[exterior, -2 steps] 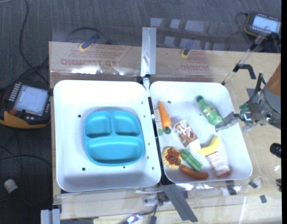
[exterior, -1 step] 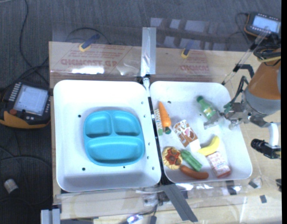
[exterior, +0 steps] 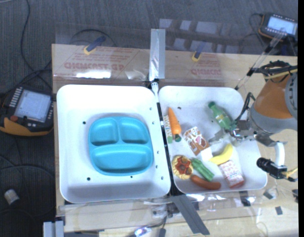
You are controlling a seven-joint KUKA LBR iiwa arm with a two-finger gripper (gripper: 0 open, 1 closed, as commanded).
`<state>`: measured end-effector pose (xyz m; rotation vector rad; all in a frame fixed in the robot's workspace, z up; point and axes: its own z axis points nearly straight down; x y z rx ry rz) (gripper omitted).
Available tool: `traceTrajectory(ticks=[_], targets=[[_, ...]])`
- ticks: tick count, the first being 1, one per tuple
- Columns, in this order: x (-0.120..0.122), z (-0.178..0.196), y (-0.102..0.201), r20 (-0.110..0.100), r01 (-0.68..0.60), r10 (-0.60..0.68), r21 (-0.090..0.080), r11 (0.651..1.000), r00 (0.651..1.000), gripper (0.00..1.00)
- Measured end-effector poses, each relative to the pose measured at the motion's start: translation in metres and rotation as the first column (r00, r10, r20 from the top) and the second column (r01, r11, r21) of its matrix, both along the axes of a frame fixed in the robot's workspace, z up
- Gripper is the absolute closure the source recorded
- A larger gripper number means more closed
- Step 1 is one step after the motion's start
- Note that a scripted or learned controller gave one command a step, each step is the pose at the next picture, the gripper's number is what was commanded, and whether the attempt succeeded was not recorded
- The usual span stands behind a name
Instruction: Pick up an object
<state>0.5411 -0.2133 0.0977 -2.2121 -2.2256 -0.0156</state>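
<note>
While the arm reaches in from 3 o'clock, its hand (exterior: 225,134) sits low in the right bin (exterior: 191,94), between the green bottle (exterior: 220,114) and the banana (exterior: 222,155). I cannot tell if it grips anything. Toys crowd the bin toward 6 o'clock; the carrot (exterior: 174,123) hugs the 9 o'clock wall. Toward 12 o'clock the floor is bare. A blue tray (exterior: 121,144) lies in the left bin (exterior: 73,102).

left bin (exterior: 73,132): blue tray (exterior: 121,144) | right bin (exterior: 250,177): carrot (exterior: 174,123), green bottle (exterior: 220,114), banana (exterior: 222,155) | gripper (exterior: 225,133) low beside bottle
</note>
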Motion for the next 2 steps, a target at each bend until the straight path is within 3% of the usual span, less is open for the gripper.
traceTrajectory(ticks=[1, 2], targets=[[-0.0075, -0.0022, 0.0005, 0.014, -0.101, 0.101, -0.009, 0.995, 0.995, 0.00], [-0.0075, 0.0039, 0.0007, 0.016, -0.101, 0.101, -0.013, 0.995, 0.995, 1.00]])
